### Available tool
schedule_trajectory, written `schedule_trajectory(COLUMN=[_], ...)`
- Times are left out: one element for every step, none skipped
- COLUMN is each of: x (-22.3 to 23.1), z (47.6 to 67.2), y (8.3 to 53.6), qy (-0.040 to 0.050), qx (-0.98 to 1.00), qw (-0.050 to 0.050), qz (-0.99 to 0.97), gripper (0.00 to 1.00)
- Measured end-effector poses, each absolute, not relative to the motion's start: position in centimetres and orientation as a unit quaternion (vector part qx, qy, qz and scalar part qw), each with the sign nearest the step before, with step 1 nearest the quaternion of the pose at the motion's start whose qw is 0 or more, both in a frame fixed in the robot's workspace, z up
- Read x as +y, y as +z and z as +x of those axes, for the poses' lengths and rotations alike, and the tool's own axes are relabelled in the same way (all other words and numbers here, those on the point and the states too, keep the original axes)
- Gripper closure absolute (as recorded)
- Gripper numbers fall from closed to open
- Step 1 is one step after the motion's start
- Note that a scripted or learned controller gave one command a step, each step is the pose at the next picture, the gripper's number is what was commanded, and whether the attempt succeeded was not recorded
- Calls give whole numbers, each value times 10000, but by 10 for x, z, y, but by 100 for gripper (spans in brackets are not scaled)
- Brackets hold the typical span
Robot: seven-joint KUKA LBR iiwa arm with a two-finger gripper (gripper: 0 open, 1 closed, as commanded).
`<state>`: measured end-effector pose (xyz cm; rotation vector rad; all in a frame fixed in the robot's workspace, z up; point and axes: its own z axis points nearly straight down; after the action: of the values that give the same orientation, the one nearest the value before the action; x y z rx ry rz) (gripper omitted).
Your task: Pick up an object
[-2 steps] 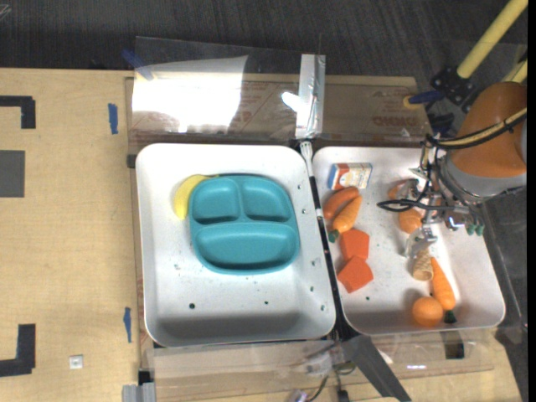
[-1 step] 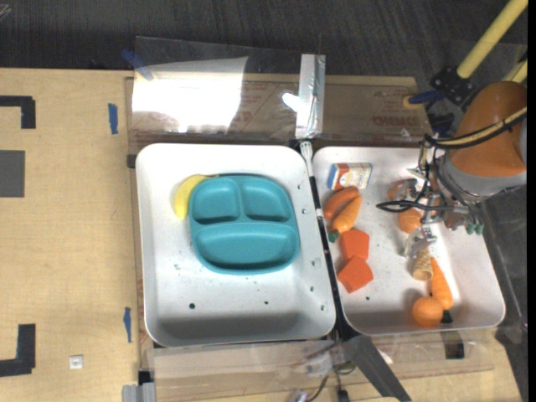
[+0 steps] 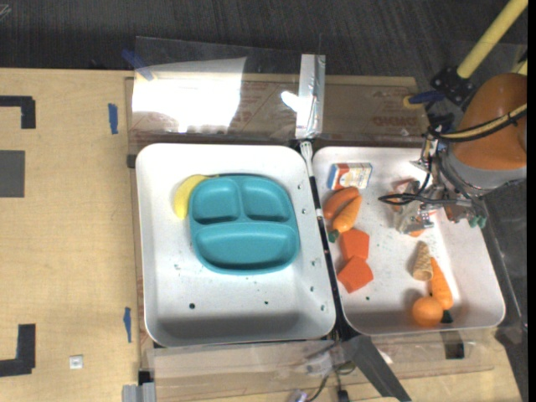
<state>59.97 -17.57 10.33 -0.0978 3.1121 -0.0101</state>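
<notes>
A bench (image 3: pixel 59 224) of pale wood is bearing two shallow white bins side by side; the left bin (image 3: pixel 159 300) is holding a teal divided tray (image 3: pixel 243 223) with a yellow thing (image 3: pixel 182 193) peeking out from under its upper left edge; the right bin (image 3: pixel 477 308) is holding a scatter of small toy foods; the grey arm (image 3: pixel 494 132) with its orange band is reaching in from the right and hanging over the upper right part of that bin; the gripper (image 3: pixel 416 210) is sitting low among dark cables, and whether it is open or closed on anything cannot be told from here, since the tip is a blur of metal and wire; the step in hand is judged to be the approach or the grasp itself, with nothing plainly lifted yet; the next move is likely calling for a clean descent onto one piece and a firm close before rising; candidate objects are lying nearby: a carrot (image 3: pixel 342 208) by the bin's left wall, two orange-red blocks (image 3: pixel 355 260) just below it, a small white box (image 3: pixel 349 175) above it, a tan cone (image 3: pixel 421 260) below the gripper, an orange ball (image 3: pixel 427 311) near the lower rim; all are looking small, bright, smooth and easy to nudge aside.
</notes>
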Motion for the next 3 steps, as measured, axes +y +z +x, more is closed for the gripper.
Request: schedule_trajectory(x=[-175,-155,-154], z=[599,614,618], y=[102,88,103], qy=[-29,-6,-21], qx=[9994,10000,9999], qw=[130,56,133], qz=[-317,-7,-15], gripper=[0,0,100])
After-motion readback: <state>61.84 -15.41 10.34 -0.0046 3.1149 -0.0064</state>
